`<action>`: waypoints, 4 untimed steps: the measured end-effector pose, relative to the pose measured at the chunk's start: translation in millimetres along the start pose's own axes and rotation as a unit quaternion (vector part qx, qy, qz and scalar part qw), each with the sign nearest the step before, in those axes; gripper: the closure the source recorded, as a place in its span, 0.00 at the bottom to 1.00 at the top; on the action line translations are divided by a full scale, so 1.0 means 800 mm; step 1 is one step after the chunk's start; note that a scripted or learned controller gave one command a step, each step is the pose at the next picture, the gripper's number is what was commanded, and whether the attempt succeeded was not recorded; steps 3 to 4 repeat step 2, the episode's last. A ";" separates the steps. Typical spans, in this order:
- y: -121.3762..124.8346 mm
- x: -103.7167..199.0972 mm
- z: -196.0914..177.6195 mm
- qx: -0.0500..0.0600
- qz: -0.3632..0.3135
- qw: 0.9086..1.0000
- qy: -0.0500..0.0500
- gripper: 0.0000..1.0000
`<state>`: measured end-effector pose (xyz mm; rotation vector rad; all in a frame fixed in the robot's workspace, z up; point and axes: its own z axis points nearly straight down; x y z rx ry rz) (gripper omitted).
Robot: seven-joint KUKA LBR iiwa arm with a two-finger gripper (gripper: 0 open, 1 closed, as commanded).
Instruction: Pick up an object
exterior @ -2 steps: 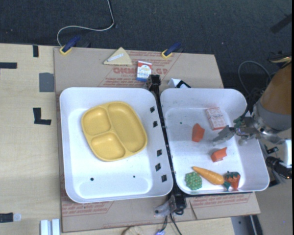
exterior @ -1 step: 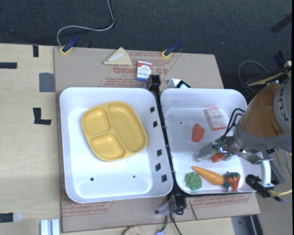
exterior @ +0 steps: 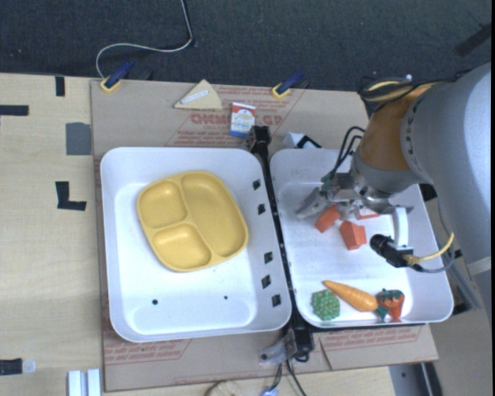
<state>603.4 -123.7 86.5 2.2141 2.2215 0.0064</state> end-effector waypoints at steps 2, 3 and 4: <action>-0.030 0.027 -0.061 0.004 0.001 1.000 0.001 1.00; -0.030 0.027 -0.061 0.004 0.001 1.000 0.001 1.00; -0.030 0.027 -0.061 0.004 0.001 1.000 0.001 1.00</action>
